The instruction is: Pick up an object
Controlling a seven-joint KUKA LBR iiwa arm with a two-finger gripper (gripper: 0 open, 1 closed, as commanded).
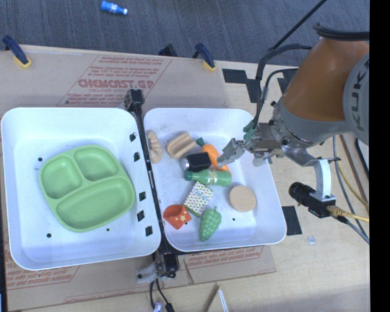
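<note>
Dark carpet borders a bench (312, 265) covered by a cardboard sheet (110, 80), clamped along its far edge, which carries two shallow white bins side by side. Largest is the grey arm with its orange band (325, 77), entering from the right edge. The left bin (19, 239) holds a green divided plate (88, 186) near its centre. The right bin (266, 207) holds the candidate objects, clustered toward its middle: a green bottle (209, 177) lying flat, with a black block (197, 160) and an orange piece (210, 153) just beyond it, a tan roll (180, 144) and a peanut-shaped piece (155, 146) toward the far left corner, a tan disc (242, 199) toward the right wall, and a patterned packet (198, 198), green grape cluster (210, 223) and red piece (177, 217) toward the near edge. The gripper (233, 153) hangs over the right half of this bin, beside the orange piece; nothing sits between its fingers, and whether they are apart or together cannot be judged from this angle. Risk: the objects near it touch or overlap, so a descent could land a finger on a neighbour, push the pile aside, or close on a rounded edge that slips free.
</note>
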